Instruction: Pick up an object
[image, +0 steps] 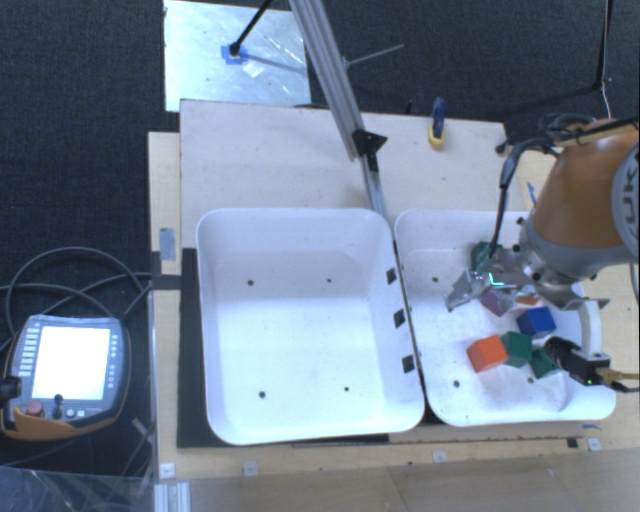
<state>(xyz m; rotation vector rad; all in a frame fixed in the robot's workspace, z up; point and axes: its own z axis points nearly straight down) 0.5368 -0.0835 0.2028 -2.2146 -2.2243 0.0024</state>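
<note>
My gripper hangs low over the upper middle of the right bin, with the orange-banded arm reaching in from the right. A purple block lies right beside it, partly hidden under the wrist. A teal piece shows just above the gripper. Below it in the bin sit a blue block, an orange block and two dark green blocks, close together. Whether anything is between the gripper's tips is hidden.
The left bin stands beside the right one, their rims meeting at the middle. A slanted metal pole crosses the bench at the back. A teach pendant lies off the bench at the left.
</note>
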